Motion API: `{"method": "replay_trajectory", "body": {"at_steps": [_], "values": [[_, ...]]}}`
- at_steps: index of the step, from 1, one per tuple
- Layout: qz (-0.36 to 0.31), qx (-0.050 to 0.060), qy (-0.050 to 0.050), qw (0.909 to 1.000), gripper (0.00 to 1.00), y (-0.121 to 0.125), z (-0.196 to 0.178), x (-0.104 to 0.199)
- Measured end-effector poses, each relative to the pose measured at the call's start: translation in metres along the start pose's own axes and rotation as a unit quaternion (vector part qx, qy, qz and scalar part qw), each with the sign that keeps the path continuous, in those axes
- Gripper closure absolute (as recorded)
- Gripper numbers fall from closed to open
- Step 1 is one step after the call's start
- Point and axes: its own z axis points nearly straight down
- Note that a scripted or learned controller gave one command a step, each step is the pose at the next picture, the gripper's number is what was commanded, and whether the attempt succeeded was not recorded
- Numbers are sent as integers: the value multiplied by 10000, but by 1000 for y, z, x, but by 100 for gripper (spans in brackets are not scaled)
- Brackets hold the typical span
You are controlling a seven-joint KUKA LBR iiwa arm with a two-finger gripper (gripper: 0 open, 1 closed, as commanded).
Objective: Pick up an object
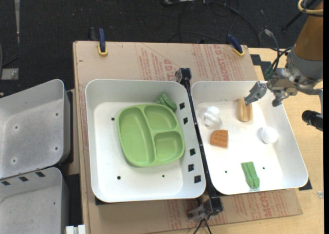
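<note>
The counter, a brown board clamped at its far edge, carried two shallow white bins side by side. The left bin held a big green divided tray, lying flat with its three compartments facing up, and a small green piece sat just past the tray's far corner, near the wall between the bins. The right bin held the smaller things, spread well apart. The grey arm came in from the right over that bin's far corner, and its pincer hung there with the two fingers spread and nothing between them. Just beside the near finger lay a tan bread-like piece. A green strip lay toward the bin's near edge. An orange waffle-like wedge sat near the middle divider, with a white crumpled lump just beyond it. A small white ball rested toward the right side, apart from the rest
</note>
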Motion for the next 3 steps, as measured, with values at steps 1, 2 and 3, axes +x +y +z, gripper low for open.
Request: {"method": "replay_trajectory", "body": {"at_steps": [1, 2, 3], "values": [[-14, -63, -13, 10000, 0, 2, -8, 0], [-13, -49, -9, 10000, 0, 6, 36, 3], [-9, -34, -4, 10000, 0, 10, 100, 2]]}}
